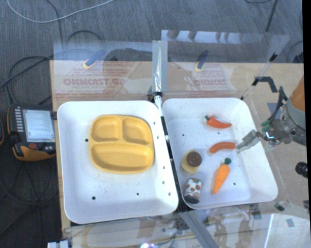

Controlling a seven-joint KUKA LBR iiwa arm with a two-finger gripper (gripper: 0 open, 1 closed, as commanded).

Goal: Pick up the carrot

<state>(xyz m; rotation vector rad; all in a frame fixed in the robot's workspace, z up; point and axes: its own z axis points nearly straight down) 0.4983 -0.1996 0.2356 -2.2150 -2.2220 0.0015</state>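
Camera view has my gripper [246,141] at the right edge of the right bin [259,191], its fingers too small and slanted for me to tell their spread; nothing shows between them. Just left of the tip lies a sausage [222,146]. The carrot [221,176] lies nearer than that, close by, untouched on the bin floor. I judge I am in the approach: next I must shift nearer and slightly left, then come down across its body. Its long axis runs near-to-far, tilted, green top far-right, tip near-left.
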